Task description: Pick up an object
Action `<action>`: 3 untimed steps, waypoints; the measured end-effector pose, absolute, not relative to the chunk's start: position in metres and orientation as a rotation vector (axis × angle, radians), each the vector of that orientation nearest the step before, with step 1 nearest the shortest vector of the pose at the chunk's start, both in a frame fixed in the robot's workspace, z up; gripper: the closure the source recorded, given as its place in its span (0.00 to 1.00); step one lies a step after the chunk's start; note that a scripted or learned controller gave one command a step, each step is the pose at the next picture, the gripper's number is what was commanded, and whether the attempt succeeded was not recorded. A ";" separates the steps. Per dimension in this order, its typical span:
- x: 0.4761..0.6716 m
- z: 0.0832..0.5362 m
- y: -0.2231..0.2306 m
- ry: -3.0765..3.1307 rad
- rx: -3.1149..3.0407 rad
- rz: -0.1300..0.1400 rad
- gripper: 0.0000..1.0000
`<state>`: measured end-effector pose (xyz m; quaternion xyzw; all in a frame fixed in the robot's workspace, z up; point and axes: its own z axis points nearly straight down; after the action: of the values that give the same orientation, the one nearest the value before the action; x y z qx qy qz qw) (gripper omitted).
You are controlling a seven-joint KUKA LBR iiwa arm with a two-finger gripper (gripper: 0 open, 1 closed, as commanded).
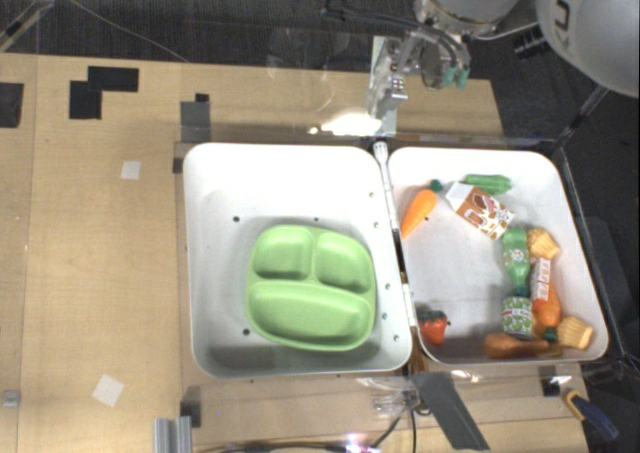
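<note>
While my gripper [388,91] hangs above the far rim where the two bins meet, I cannot tell how far it is open, and I see nothing held in it.

My pick of target is the toy carrot [418,211], lying in the right bin [568,203] near its left wall, slanted, with its green top toward a small printed packet [485,213]. I judge it to be light, hard plastic: stiff, smooth and a little slippery, prone to roll or squirt out if pinched near the tapering tip. The thick middle, taken across its short width, looks the safest hold.

Room is good on the carrot's near side, where bare white floor spreads toward a small red toy [433,324] in the near left corner. Tighter is the left, where the divider wall stands just beside the carrot's tip, so one finger must drop between them. Along the right wall a crowded line of toys, among them a green bottle [516,253], sits well apart from it. In the left bin [215,176] lies a green divided plate [311,286], out of the way.
</note>
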<state>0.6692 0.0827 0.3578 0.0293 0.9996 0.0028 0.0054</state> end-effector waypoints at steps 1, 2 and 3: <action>0.671 0.372 0.079 3.117 0.098 0.009 1.00; 0.660 0.386 0.162 3.128 0.146 0.009 1.00; 0.661 0.357 0.222 3.118 0.329 0.008 1.00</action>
<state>0.6612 0.2221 0.3573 0.1051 0.9945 0.0026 0.0033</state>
